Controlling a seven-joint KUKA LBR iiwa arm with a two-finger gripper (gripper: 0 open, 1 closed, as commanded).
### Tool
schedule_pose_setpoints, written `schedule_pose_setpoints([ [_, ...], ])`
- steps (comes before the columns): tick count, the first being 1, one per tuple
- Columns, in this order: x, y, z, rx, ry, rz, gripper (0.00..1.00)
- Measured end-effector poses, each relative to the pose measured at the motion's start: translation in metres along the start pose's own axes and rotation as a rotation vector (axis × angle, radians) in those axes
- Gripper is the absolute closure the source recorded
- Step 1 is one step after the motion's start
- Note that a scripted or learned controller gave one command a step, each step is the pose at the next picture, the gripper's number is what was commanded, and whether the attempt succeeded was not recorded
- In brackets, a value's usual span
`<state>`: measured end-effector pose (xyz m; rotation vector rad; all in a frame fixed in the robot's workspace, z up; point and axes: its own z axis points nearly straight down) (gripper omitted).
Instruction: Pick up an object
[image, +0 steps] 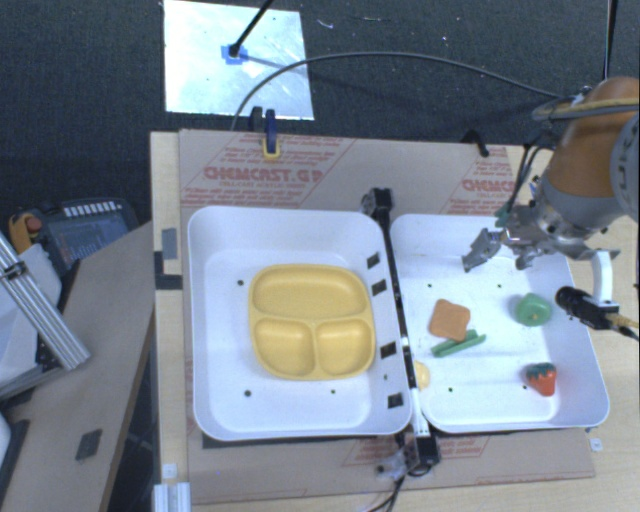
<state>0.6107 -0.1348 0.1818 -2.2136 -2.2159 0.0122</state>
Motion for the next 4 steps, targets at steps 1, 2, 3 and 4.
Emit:
schedule_pose_setpoints([
  [1, 0.000, 0.003, -0.008, -0.013, -0.002, -0.002, 0.00],
  [2, -0.004, 0.000, 0.034, -0.013, -0.002, 0.000, 0.00],
  [3, -0.009, -0.007, 0.081, -0.012, -0.001, 0.000, 0.00],
  [4, -0.009, -0.006, 0.097, -0.015, -0.002, 0.000, 0.00],
])
